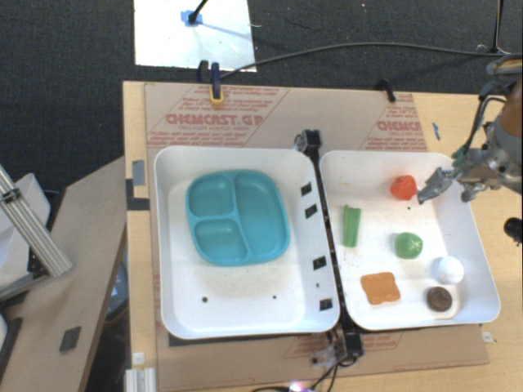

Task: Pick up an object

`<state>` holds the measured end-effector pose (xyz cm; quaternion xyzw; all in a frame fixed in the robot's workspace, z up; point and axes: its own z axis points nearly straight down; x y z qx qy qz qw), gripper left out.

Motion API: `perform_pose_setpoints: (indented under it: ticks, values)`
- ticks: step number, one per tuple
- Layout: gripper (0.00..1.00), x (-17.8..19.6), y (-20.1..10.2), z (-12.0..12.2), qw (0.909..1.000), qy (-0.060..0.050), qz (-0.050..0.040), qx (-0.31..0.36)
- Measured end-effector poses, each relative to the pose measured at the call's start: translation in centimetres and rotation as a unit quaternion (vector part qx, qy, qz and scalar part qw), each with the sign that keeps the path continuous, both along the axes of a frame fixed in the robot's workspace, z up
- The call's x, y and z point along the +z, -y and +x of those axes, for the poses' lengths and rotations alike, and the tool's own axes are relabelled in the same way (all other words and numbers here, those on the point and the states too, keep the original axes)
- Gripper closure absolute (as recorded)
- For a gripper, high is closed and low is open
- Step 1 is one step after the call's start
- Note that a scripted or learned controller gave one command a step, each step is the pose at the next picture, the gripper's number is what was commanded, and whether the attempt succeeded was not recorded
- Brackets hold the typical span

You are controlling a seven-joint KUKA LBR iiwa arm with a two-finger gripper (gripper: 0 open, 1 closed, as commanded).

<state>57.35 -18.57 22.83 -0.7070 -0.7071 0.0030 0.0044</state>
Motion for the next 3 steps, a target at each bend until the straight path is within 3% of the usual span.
perform_pose_setpoints:
  ticks: [1, 3]
  values:
    - [0.00, 0.7, -0.1, 0.3, 1.0000, 0.006, -0.0012, 0.002]
    - [0.00, -7.7, -0.8, 0.2, 1.0000, 0.005, -0.0011, 0.001]
